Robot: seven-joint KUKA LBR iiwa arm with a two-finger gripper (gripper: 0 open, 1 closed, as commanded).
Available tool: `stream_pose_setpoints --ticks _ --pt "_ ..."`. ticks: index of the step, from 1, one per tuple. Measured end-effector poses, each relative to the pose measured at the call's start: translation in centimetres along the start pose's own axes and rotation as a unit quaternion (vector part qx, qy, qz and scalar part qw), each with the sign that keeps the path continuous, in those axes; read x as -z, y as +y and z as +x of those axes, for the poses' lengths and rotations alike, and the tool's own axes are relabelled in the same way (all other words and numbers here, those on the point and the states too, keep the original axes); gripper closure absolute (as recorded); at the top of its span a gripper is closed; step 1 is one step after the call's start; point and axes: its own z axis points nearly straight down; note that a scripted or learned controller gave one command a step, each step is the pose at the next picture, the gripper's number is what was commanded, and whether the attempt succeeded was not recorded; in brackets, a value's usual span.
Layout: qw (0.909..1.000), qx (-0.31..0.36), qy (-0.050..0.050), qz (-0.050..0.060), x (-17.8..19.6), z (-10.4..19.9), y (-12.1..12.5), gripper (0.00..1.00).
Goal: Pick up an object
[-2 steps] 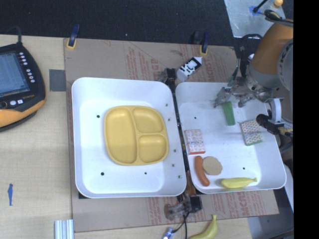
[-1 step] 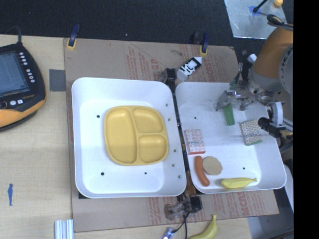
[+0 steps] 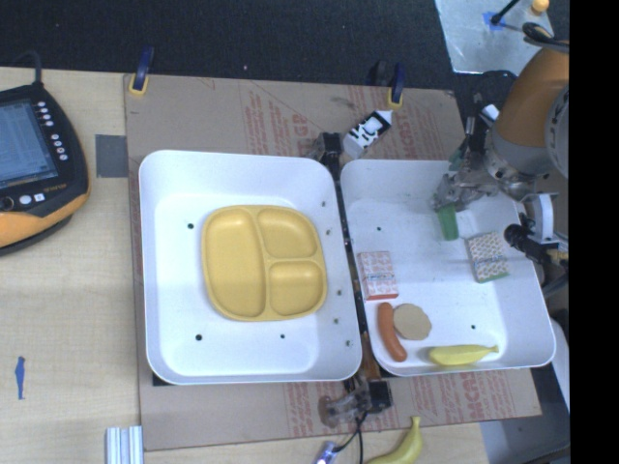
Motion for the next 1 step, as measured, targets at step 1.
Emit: stream_pose_setpoints --ticks 1 --pt "1.0000 0.002 0.001 0.002 3.27 6.11 0.00 1.00"
